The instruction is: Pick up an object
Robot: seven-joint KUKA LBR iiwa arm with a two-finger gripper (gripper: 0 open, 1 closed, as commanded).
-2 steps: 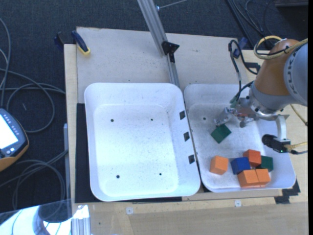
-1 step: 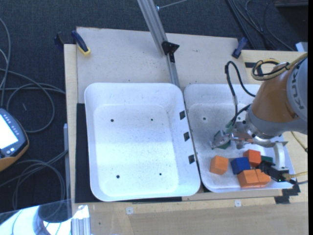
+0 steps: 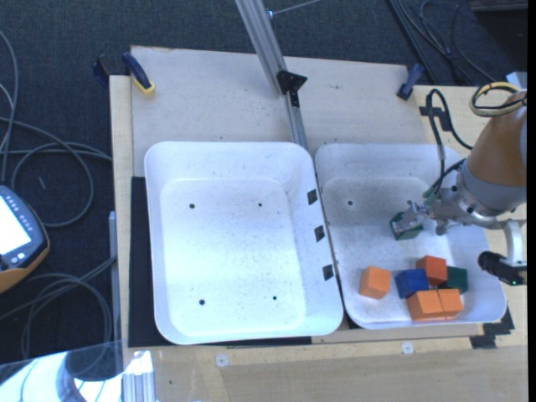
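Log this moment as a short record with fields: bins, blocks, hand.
left bin: white, shallow
right bin: white, holds the blocks at its near right corner
blocks: orange block, blue block, red-orange block, green block, large orange block
hand: over the right bin, above the cluster of blocks, apart from them
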